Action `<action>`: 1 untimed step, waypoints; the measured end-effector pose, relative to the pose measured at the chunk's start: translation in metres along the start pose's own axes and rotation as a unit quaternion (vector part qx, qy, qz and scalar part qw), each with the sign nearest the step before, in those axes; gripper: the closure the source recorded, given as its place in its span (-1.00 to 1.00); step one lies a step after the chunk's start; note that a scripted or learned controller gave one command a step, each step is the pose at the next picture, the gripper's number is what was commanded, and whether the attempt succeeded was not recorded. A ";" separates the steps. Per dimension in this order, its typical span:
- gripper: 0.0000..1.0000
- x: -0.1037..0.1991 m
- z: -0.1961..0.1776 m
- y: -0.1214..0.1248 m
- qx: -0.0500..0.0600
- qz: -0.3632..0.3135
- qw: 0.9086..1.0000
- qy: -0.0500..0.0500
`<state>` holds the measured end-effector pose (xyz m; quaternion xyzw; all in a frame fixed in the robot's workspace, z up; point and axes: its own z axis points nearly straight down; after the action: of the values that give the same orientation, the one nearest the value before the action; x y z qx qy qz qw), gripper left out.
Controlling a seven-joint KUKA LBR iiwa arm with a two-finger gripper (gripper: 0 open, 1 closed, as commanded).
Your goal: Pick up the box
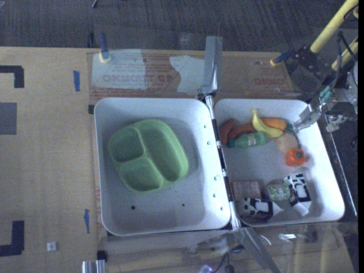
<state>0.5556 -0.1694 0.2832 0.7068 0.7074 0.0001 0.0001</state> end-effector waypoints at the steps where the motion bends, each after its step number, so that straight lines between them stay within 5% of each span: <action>1: -1.00 0.005 -0.146 -0.029 -0.001 0.097 0.995 -0.001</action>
<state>0.5269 -0.1639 0.4292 0.7723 0.6352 0.0001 0.0012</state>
